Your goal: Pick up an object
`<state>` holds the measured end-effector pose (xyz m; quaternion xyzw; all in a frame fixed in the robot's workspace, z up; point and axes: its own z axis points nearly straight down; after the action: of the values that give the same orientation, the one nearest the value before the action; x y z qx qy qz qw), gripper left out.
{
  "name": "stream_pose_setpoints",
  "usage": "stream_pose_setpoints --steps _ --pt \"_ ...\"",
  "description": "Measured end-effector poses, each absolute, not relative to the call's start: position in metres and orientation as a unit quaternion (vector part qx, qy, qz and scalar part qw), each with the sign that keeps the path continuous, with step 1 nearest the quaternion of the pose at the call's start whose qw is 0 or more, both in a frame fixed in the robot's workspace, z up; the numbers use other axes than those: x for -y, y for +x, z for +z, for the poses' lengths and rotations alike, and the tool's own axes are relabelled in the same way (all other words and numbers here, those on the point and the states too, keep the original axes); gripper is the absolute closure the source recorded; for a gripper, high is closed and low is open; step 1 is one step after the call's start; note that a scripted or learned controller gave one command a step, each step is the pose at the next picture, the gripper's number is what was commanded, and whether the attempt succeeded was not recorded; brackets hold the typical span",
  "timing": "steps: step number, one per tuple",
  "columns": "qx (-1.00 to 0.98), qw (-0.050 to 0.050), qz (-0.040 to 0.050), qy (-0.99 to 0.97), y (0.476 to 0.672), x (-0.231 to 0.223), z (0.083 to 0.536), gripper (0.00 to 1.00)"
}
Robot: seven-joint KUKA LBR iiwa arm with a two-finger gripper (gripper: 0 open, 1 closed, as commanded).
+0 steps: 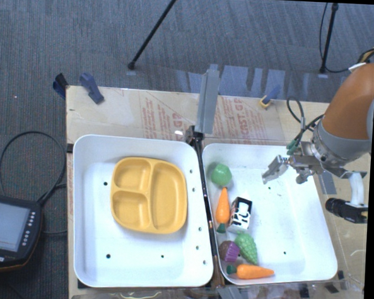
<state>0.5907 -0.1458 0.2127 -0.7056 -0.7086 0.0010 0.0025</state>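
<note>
The right bin holds several toy foods along its left side. A green round one lies at the top, with an orange carrot below it and a black-and-white block beside the carrot. Lower down are a purple piece, a bumpy green piece and a second carrot. My gripper hovers over the bin's upper right part, to the right of the green round toy. It is open, with nothing between its fingers.
The left bin carries a yellow divided plate. A grey post rises behind the seam between the bins. The arm's orange band and cables sit at the right edge. A teach pendant lies on the floor at left.
</note>
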Motion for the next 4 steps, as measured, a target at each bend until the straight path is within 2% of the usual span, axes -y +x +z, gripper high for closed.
stream_pose_setpoints --steps 1,2,3,4 --pt "0.697 0.001 -0.0021 -0.717 0.556 0.1 0.116 0.0" --pt "0.733 0.005 0.0022 -0.68 0.477 0.09 0.084 0.0" --pt "0.731 0.006 0.0019 -0.682 0.478 0.091 0.093 1.0" --pt "0.737 -0.001 -0.0015 -0.676 0.483 0.029 0.23 1.0"
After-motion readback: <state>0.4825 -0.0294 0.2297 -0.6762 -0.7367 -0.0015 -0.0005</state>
